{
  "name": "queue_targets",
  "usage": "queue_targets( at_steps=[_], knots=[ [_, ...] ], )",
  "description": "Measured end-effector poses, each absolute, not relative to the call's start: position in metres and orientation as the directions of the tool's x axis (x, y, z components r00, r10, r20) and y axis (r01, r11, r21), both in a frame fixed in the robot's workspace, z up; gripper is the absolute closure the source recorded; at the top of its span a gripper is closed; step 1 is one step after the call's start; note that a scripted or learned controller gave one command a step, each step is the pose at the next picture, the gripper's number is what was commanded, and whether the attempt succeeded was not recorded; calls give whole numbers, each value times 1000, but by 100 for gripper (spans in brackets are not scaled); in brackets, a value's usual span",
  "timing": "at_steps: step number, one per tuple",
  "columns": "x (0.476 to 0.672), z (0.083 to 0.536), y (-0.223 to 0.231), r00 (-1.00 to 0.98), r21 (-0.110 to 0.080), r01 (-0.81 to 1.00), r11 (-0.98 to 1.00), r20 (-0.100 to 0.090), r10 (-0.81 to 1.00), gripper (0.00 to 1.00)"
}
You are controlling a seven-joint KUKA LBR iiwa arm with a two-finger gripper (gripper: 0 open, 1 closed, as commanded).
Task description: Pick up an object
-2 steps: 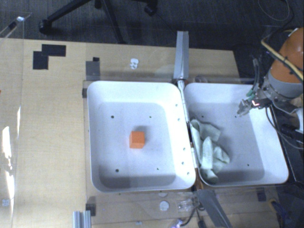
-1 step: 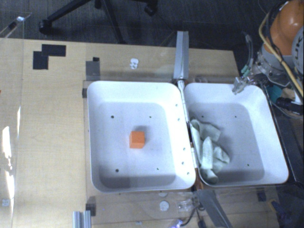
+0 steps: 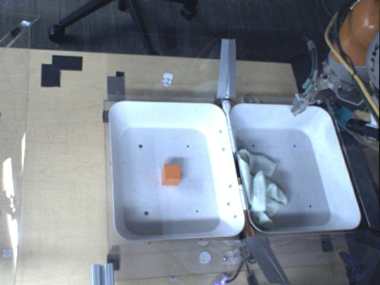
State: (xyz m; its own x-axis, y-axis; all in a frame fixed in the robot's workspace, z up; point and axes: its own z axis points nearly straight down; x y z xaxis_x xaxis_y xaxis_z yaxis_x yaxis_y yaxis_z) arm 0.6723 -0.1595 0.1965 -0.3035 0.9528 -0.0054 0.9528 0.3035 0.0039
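A small orange cube (image 3: 171, 174) lies on the floor of the left shallow white plastic bin (image 3: 119, 159), a little left of that bin's middle, well apart from its walls. In the right white bin (image 3: 332, 159) a crumpled white cloth (image 3: 261, 186) lies against the wall nearest the cube's bin. The grey arm's gripper (image 3: 300, 104) hangs over the far right corner of the right bin, well apart from the cube — whether it is parted or closed cannot be told.
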Motion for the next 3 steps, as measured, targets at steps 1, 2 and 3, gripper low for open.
queue_targets(
  at_steps=[1, 2, 3],
  knots=[
    [670, 208, -120, -539, 2, 842, 539, -2, 842, 100],
    [670, 197, -96, -669, 3, 743, 669, -3, 743, 100],
    [672, 207, -95, -671, 6, 742, 671, -6, 742, 100]
  ],
)
